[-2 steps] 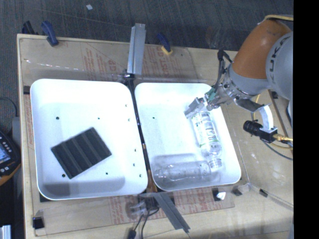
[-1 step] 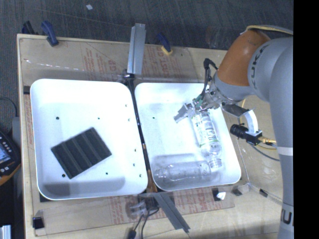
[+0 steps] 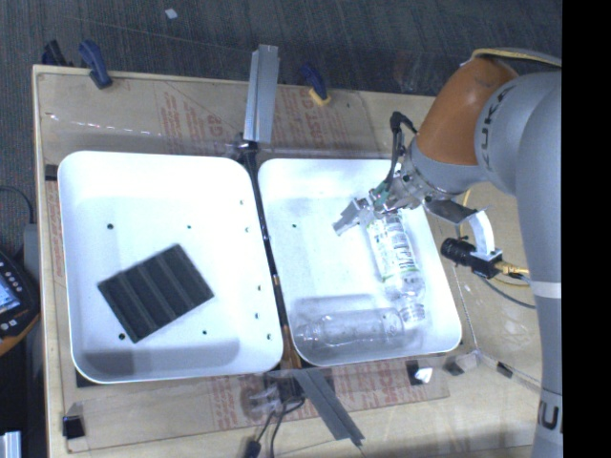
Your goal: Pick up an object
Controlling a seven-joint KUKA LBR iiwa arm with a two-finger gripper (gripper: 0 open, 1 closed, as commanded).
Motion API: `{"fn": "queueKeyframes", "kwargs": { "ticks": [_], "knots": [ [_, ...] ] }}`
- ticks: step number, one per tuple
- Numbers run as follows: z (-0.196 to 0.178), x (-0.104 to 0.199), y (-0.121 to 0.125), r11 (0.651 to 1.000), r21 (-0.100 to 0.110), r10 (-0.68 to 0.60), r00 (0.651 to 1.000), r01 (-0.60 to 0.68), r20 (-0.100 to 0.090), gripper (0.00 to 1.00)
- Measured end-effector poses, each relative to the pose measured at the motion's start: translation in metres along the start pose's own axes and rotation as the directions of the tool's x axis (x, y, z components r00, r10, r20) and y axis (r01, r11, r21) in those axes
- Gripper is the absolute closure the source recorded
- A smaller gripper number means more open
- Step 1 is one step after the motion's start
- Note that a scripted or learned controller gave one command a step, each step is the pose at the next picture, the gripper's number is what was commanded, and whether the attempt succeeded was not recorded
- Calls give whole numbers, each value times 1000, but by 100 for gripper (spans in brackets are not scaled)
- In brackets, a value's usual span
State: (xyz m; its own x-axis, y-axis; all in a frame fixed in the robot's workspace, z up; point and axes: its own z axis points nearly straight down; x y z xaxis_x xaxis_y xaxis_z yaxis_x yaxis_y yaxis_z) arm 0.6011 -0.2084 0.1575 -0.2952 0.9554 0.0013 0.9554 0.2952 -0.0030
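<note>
At the six o'clock edge of the bench (image 3: 382, 404) a grey metal bracket (image 3: 320, 404) juts out below the seam between the two bins. Just beyond it, in the right bin (image 3: 286, 256), a clear plastic bottle (image 3: 348, 327) lies on its side along the near wall, its length running from nine to three o'clock. A second clear bottle with a printed label (image 3: 396, 254) lies at the three o'clock side of this bin, pointing from twelve toward six, its near end close to the first bottle's right end. In the left bin (image 3: 86, 189), a dark ribbed rectangular pad (image 3: 156, 292) lies flat toward seven o'clock, turned at an angle to the walls. Farther back, the gripper (image 3: 358, 213) hangs over the right bin at the far end of the labelled bottle, just beside its top; whether its fingers are parted or closed cannot be told, and nothing is seen between them. The arm (image 3: 477, 132) rises behind it toward two o'clock. At the far twelve o'clock edge stand an upright grey post (image 3: 261, 93) and blue clamps (image 3: 95, 65).
</note>
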Motion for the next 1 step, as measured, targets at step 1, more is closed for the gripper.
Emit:
{"fn": "queueKeyframes", "kwargs": {
  "ticks": [1],
  "knots": [
    [19,6,-25,988,0,153,988,-153,-1,0]
  ]
}}
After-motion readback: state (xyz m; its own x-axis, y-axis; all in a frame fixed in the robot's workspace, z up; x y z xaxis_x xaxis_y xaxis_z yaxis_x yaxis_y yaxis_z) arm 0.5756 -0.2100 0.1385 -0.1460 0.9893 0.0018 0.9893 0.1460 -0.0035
